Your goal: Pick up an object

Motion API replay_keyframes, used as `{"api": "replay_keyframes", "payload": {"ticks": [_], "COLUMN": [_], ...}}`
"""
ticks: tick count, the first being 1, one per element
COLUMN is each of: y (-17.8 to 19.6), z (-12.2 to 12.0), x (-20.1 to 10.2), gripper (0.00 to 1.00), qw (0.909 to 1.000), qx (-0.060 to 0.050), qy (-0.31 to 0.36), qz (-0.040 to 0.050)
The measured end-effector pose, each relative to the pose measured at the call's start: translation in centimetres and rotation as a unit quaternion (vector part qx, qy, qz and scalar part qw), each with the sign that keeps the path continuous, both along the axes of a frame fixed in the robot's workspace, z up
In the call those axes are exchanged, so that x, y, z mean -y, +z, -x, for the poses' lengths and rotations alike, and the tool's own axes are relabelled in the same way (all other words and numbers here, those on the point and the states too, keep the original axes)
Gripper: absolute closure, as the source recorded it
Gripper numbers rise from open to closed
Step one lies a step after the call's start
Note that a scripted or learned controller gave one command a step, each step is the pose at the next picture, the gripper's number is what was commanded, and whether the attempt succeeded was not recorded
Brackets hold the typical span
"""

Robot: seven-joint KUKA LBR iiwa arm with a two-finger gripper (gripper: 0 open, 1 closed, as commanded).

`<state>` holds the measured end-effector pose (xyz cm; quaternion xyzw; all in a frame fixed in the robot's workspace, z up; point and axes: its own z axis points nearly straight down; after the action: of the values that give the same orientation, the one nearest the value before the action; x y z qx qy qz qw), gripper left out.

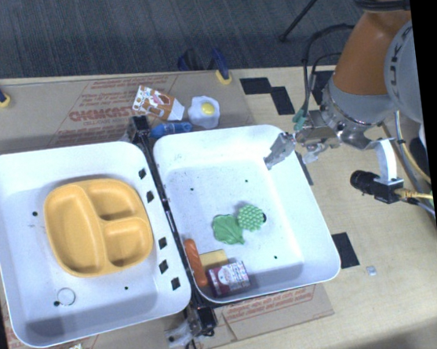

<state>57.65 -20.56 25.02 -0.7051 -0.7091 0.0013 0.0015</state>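
Hanging over the upper right corner of the right bin [313,221], the gripper [280,149] has nothing between its fingers, which look a little apart. A green toy [237,223] lies well below and left of it. A dark can [227,278] and orange stick [194,261] sit at the bin's bottom edge.

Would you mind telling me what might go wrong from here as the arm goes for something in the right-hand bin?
1. The gripper sits at the right bin's far rim, so a straight descent could strike the rim.
2. The dark can, yellow block and orange piece are packed into the near-left corner against the wall, leaving little finger room.
3. The green toy looks low and irregular, so it might slip.
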Motion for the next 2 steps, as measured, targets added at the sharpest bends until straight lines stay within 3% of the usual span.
{"api": "replay_keyframes", "payload": {"ticks": [1, 2], "y": [-12.5, -15.2], "z": [5.1, 4.8], "x": [-5.0, -8.0], "gripper": [0.0, 0.0], "qw": [0.9962, 0.9938], "qx": [-0.001, 0.009], "qy": [-0.087, 0.111], "qz": [-0.0009, 0.005]}}
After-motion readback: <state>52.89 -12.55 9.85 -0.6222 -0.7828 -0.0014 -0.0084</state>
